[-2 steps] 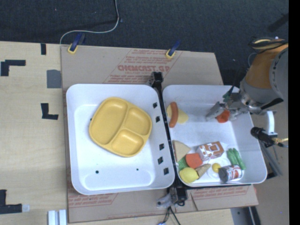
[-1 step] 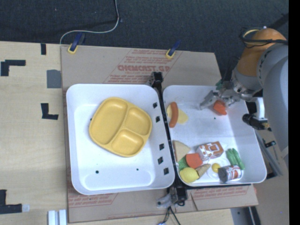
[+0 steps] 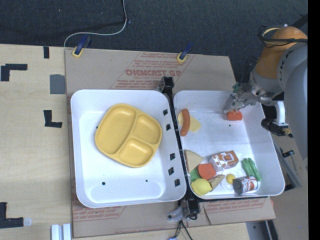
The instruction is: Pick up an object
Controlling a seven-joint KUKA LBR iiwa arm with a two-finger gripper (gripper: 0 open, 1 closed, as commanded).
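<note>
Evidently, a small red object (image 3: 234, 115) (far right of the right bin (image 3: 272, 149)) is approached by the gripper (image 3: 236, 104); contact cannot be told.

The arm (image 3: 295, 79) is cut by the right edge; the pincer (image 3: 235, 105) fingers blur together above a red piece (image 3: 234, 115).

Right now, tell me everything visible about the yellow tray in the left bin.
The yellow tray is a rounded-square plate that looks like smooth plastic, divided by raised ridges into three compartments: one large and two smaller. It lies flat, right side up, turned at an angle to the walls of the left bin, on that bin's floor toward the far side. It carries nothing, and nothing but the bin floor touches it.
</note>
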